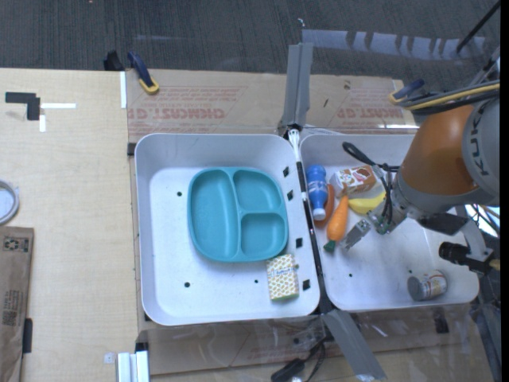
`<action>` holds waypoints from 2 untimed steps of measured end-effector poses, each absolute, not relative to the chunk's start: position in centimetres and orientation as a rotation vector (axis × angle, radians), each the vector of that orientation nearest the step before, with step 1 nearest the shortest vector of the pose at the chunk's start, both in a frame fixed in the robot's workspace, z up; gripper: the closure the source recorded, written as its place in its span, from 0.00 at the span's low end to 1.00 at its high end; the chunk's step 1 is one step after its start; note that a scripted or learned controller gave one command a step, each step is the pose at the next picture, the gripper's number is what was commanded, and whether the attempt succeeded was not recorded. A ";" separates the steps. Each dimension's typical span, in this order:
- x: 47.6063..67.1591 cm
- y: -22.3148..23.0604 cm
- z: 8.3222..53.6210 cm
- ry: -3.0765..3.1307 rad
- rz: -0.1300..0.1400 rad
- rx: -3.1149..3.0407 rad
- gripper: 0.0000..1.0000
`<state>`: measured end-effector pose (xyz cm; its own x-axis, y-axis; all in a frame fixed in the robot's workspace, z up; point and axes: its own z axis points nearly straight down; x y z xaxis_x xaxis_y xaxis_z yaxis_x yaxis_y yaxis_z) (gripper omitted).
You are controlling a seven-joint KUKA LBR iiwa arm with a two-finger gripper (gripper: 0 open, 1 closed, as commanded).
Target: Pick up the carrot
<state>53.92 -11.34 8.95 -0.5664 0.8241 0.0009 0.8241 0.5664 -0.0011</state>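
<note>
A wooden table [64, 213] carries two shallow white bins side by side, seen from above at a slant. In the left bin [159, 293] a teal divided plate [237, 213] lies near the middle, and a small patterned sponge [283, 278] rests just beside the plate's lower right corner. Right of the plate, across the shared wall, the right bin [374, 293] holds a blue-capped bottle [317, 191], and the carrot [339, 219] lies just right of the bottle, tip pointing toward the bin's near edge. A snack packet [357, 180] and a banana [366, 204] crowd the carrot's upper right side. The gripper [358, 235] sits just beside the carrot's lower right; its fingers appear slightly open and hold nothing. The arm [437, 157], grey with an orange band, reaches in from the right. A small can [427, 286] stands well to the carrot's lower right. The step looks like the approach: the fingers are near the carrot but not around it. The next move calls for shifting toward the carrot, straddling its body, and closing without catching the banana. Behind the bins lies brown cardboard [238, 102], and beyond the table a dark carpeted floor [199, 14].
</note>
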 end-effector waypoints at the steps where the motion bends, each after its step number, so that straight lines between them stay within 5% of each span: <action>1: 49.7 -10.2 12.8 -2.777 0.002 -1.461 0.00; 2: 54.9 -10.8 8.8 -2.775 0.002 -1.466 0.00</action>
